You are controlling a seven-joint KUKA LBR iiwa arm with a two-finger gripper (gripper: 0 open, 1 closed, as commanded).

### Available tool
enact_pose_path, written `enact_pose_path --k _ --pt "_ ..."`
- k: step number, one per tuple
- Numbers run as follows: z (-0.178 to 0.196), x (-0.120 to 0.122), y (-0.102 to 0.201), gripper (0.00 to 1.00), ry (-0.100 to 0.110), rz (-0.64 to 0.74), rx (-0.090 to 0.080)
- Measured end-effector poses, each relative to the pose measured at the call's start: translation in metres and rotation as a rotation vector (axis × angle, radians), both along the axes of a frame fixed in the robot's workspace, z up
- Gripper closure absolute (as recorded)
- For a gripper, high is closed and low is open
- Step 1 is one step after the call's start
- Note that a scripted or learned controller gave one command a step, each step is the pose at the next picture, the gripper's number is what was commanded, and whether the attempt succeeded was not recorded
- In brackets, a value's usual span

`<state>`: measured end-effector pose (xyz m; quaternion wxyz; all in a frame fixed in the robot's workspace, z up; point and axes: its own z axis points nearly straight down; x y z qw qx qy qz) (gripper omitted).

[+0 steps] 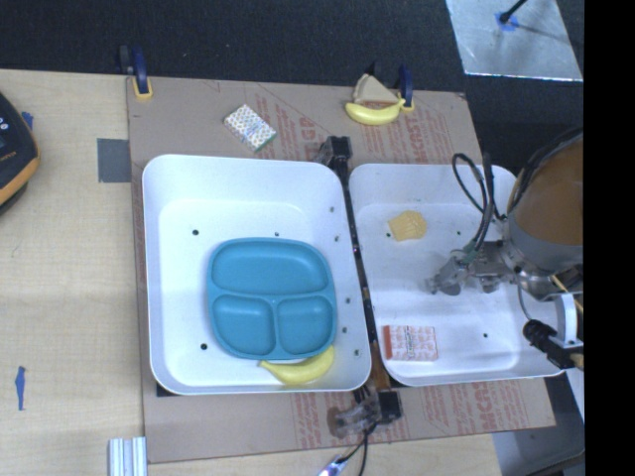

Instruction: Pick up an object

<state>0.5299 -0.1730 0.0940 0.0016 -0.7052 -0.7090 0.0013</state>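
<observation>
Objects for picking: a pale yellow chip-like piece [407, 226] lay in the upper part of the right bin [397, 365]; a red-and-white printed packet [410, 342] lay flat near that bin's lower left corner.
Jaws: the gripper [446, 283] sat low over the right bin's floor, right of centre, well apart from both the chip-like piece and the packet; whether the jaws were apart or together could not be told from the picture, and nothing was visible between them.
Arm: the grey arm [546, 216] came in from the right edge of the frame, with black cables [476, 191] looping above the wrist.
Left bin: the left bin [164, 266] held a blue divided plate [270, 296] at its centre, three compartments showing; a yellow banana [300, 368] lay against the plate's lower edge, by the bin's lower wall.
Counter: the counter [69, 315] carried both bins side by side on a brown cardboard sheet [446, 415].
Beyond the bins: a second banana [374, 112] with a tan wedge [374, 89] behind it rested at the sheet's top edge, centre of frame; a small patterned packet [249, 126] lay on the sheet above the left bin.
Far left: a dark and orange device [12, 157] sat at the frame's left edge.
</observation>
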Motion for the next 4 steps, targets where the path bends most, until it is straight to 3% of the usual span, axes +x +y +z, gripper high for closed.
enact_pose_path --k 1,2,3,4 --pt "-0.002 0.056 -0.029 0.00 -0.002 -0.001 -0.001" --pt "0.010 0.058 -0.030 1.00 -0.005 0.003 -0.002" --pt "0.120 0.038 0.047 1.00 -0.003 0.000 0.000" --pt "0.113 0.007 0.135 1.00 0.001 0.001 0.000"
